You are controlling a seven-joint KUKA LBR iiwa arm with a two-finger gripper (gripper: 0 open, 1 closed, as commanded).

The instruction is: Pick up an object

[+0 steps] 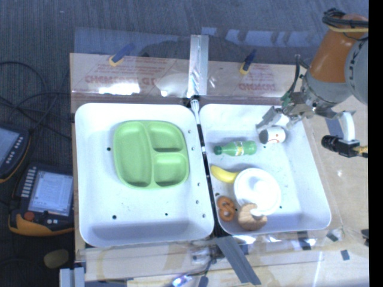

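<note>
My gripper (272, 122) hangs over the far part of the right bin (311, 178), on the grey arm with the orange band (332, 55) that comes in from the right. Directly below its tip lies a small white round object with a red mark (274, 136); whether they touch is unclear. A green bottle (236, 149) lies on its side just to the left. Nearer the front are a yellow banana (222, 173), a white bowl (257, 188), a brown pretzel (226, 208) and a tan rounded item (251, 216).
The left bin (96, 214) holds a green divided plate (151, 153). A metal rail (198, 58) stands behind the wall between the bins. Cables and a handheld pendant (42, 196) lie on the floor at the left.
</note>
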